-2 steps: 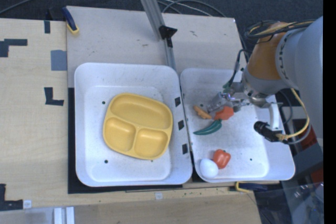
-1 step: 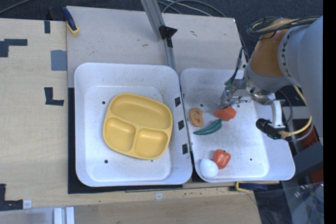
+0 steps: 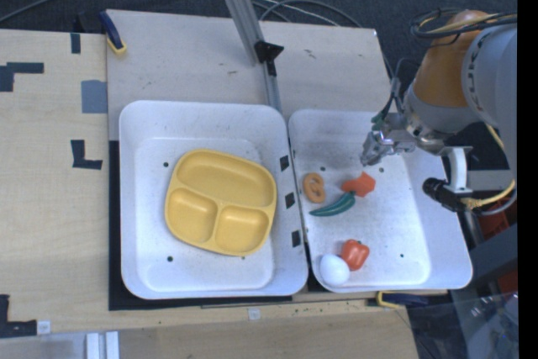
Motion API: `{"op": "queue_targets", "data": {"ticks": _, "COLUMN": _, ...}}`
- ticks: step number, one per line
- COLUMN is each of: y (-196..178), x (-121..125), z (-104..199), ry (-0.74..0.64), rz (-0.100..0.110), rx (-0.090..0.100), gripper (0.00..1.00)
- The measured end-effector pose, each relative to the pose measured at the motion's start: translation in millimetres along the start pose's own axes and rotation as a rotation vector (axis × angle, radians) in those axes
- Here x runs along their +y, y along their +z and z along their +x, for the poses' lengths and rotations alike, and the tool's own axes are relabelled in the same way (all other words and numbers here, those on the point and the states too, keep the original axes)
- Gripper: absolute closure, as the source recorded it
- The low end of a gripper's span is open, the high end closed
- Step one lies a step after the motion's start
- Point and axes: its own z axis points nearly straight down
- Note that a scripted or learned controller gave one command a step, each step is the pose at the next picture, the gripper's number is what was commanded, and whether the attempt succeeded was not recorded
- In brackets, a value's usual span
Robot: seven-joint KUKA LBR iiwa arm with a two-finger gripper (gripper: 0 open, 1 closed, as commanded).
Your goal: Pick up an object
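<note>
My gripper (image 3: 372, 154) hangs over the back part of the right bin (image 3: 437, 248), just above and right of a small orange-red piece (image 3: 362, 184). Nothing shows between its fingers. A green pepper-shaped toy (image 3: 334, 206) lies against that piece on its left. An orange-brown oval toy (image 3: 314, 187) rests near the bin's left wall. Toward the front lie a red pepper toy (image 3: 356, 253) and a white egg (image 3: 334, 269), touching each other.
The left bin (image 3: 143, 265) holds a yellow three-compartment plate (image 3: 220, 202). A metal post (image 3: 244, 8) slants up from between the bins at the back. Cables lie behind the bench. The arm's orange band (image 3: 445, 71) sits at the right.
</note>
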Motion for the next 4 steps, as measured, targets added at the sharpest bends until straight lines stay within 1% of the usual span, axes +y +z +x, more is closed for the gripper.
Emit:
{"op": "queue_targets", "data": {"ticks": 2, "y": -85.3, "x": 0.0, "z": 0.7, "ry": -0.001, "rz": -0.001, "rx": 0.000, "gripper": 1.00}}
{"op": "queue_targets", "data": {"ticks": 3, "y": -138.7, "x": 1.2, "z": 0.8, "ry": -0.001, "rz": -0.003, "rx": -0.001, "gripper": 1.00}}
{"op": "queue_targets", "data": {"ticks": 4, "y": -129.8, "x": -3.0, "z": 63.1, "ry": -0.006, "rz": 0.004, "rx": 0.002, "gripper": 1.00}}
